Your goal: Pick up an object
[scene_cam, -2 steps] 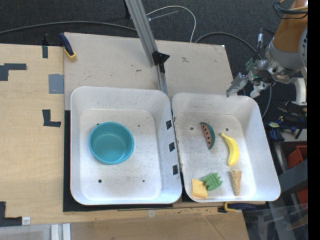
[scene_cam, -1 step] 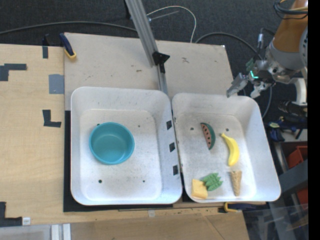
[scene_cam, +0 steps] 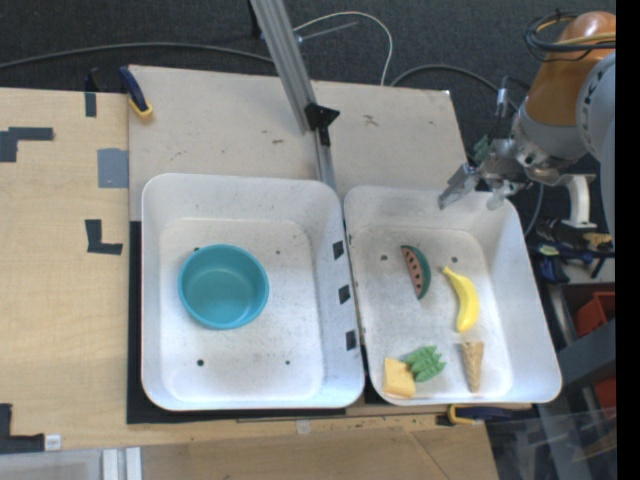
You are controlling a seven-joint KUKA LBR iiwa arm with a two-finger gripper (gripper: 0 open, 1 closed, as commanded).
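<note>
Cheese wedge (scene_cam: 398, 378) sits front of right bin (scene_cam: 520, 258). Banana (scene_cam: 462, 299) lies lengthwise, below-left of my gripper (scene_cam: 468, 192) at bin's far rim; fingers spread, holding nothing.

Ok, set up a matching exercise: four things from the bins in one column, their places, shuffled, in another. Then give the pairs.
Things:
1. teal bowl
2. banana
3. watermelon slice
4. yellow block

Places:
A. right bin, near its front left corner
B. left bin
C. right bin, just left of the banana
D. right bin, above the cone

Pairs: 1-B, 2-D, 3-C, 4-A
</note>
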